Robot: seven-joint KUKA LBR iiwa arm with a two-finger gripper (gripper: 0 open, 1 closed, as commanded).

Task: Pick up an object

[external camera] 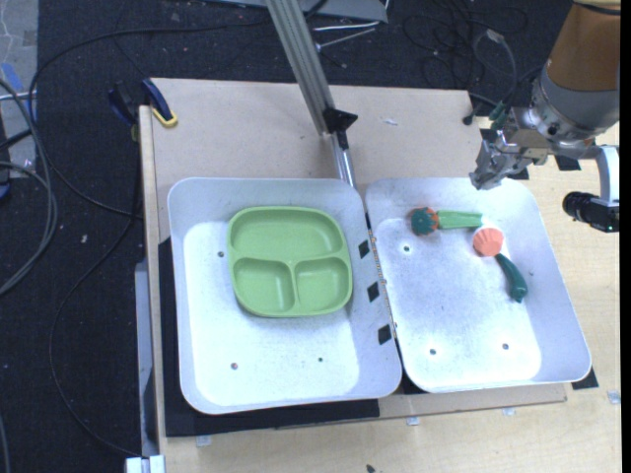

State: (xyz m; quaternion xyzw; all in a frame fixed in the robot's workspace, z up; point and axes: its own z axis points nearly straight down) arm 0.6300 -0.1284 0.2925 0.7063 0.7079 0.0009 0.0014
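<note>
Two shallow white bins sit side by side on a light brown wooden bench. The left white bin holds a light green plastic plate with three parts in it. The plate lies flat in the far half of that bin. The near half of that bin has some small dark dots on it.

The right white bin holds two small toys, both in its far half. One is a long light green toy with a dark teal end and a bit of orange. It lies on its side near the far edge. The other is a toy with a round pink-orange head and a dark teal handle. It lies just beside the first toy, a bit nearer and more to the right. I cannot tell if the two toys touch.

The grey robot arm with the orange band comes in from the top right. Its gripper points down over the far edge of the right bin, near the long green toy but apart from it. Nothing is in the gripper. I cannot tell if it is spread or pressed together.

A grey metal pole leans across the far side of the bench. A small blue and yellow clamp sits at the far left corner. Black cables lie on the dark floor to the left.
</note>
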